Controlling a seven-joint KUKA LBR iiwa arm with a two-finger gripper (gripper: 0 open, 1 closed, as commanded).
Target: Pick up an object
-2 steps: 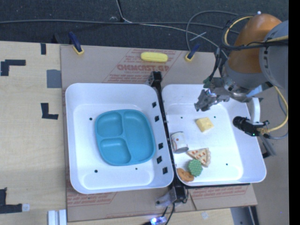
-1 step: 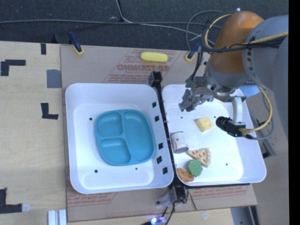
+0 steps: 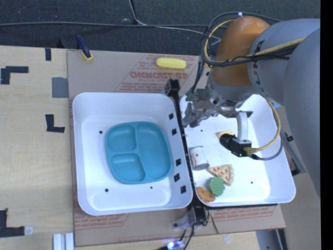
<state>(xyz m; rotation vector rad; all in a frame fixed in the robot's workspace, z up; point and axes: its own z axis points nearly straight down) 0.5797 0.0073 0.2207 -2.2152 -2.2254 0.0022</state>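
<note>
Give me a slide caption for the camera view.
KUKA arm's gripper above the right bin of toy food; blue divided plate in the left bin.

Grey arm [image 3: 291, 51], orange band [image 3: 237, 48], yellow cables looping around.

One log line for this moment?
arm: over right bin | gripper: near divider, nothing visibly held | toys: near corner | blue tray: left bin

My arm [image 3: 291, 61] reaches in from the right, grey bulk up high, orange band [image 3: 237, 48] bulging above the wrist. Wrist bent downward, cables looping around it. My claw [image 3: 193, 116] hangs low at the end, pointing down and left.
</note>
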